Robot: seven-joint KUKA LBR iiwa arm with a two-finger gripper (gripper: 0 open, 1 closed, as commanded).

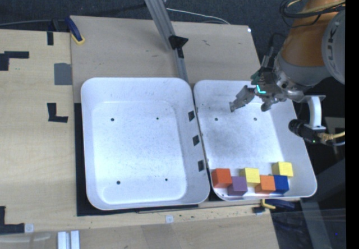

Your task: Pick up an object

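Note:
Several small blocks lie along the near edge of the right bin (241,135): an orange block (222,176), a purple one (239,185), a yellow one (252,175), another orange one (267,183), a blue one (281,184) and a second yellow one (284,169). My gripper (250,101) hangs above the far part of that bin, open, with nothing between its fingers. It is well away from the blocks.
The left bin (137,141) sits beside the right one. A slanted metal pole (160,15) rises behind the bins. The arm's orange and grey body (311,40) stands at the right.

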